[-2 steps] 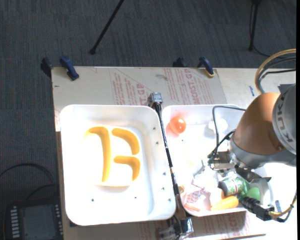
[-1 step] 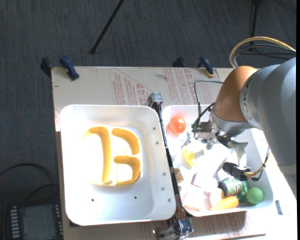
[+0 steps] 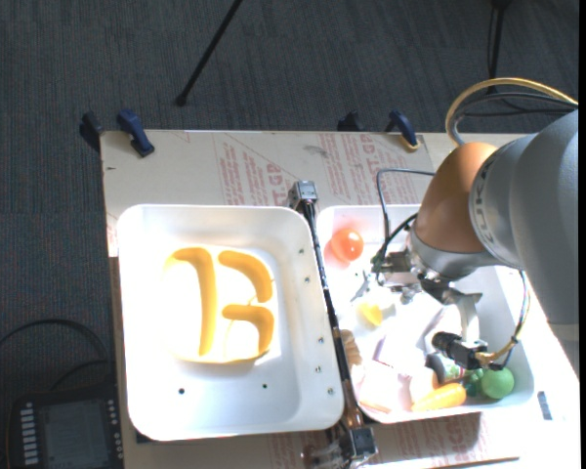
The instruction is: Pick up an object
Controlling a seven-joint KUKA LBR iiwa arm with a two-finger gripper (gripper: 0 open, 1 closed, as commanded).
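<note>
- This looks like a robot laboratory: a grey industrial arm (image 3: 527,203) reaches over a bench (image 3: 234,164).
- Blue clamps (image 3: 134,130) sit on the far edge of the bench board.
- Dark carpet (image 3: 273,57) covers the floor, and a thin stand leg (image 3: 215,37) rests on it.
- A control pendant (image 3: 63,428) with a cable (image 3: 20,345) lies on the floor.

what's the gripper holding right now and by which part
Cannot be told: the gripper hangs over the right white bin by a small yellow lump, its grip unclear.

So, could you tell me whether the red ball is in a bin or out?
In: the red ball lies within the walls of the bin beneath the arm, near its far corner.
</note>
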